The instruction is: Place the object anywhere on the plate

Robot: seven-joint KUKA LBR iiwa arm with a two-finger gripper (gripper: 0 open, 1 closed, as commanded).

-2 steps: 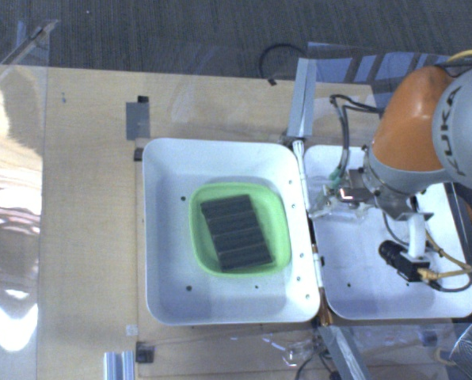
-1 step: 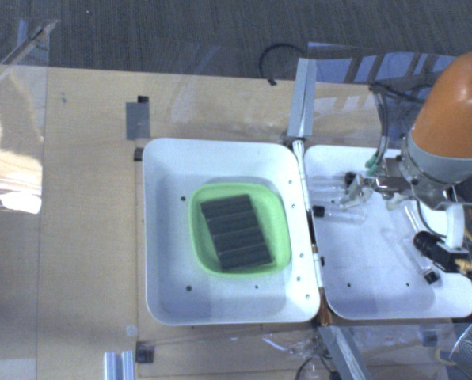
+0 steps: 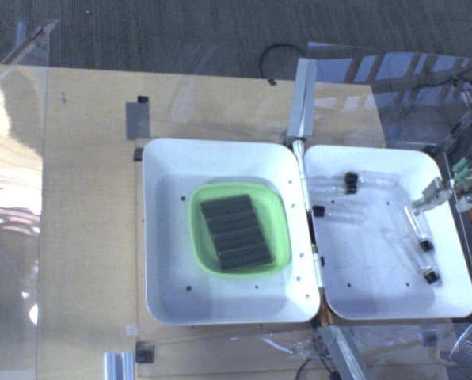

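Lies flat: dark block [image 3: 235, 233], centred on green plate [image 3: 198, 212] in left bin [image 3: 161, 236]. Looks like placing already done; next calls only for keeping clear, or a fresh pick among tubes [image 3: 335, 187]. Sits well apart at 3 o'clock of block: gripper [image 3: 438, 192], over right bin [image 3: 371, 275]. Impossible to tell its grip state.
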